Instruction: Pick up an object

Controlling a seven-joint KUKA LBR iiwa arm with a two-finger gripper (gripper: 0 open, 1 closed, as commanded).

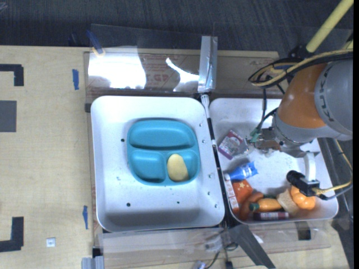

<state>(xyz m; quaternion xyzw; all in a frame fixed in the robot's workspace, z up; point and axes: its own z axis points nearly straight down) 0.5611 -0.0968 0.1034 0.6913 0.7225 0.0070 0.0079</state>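
Note:
My gripper (257, 141) hangs low over the middle of the right bin (328, 209), with the arm coming in from the right. Just left of it lies a clear-wrapped purple packet (230, 144), close to the gripper tip; whether they touch I cannot tell. Below it are a blue packet (242, 170), an orange pouch (241, 193), a bun-like toy with a dark red bottle (268, 206) and an orange fruit-like piece (304, 199) along the bin's near wall. Nothing is visibly held.
The left bin (106, 167) holds a blue divided tray (151, 144) with a yellow egg-shaped thing (177, 167) in its lower right compartment. A ridge (212, 150) separates the two bins. A clear panel and a metal post (207, 63) stand behind them.

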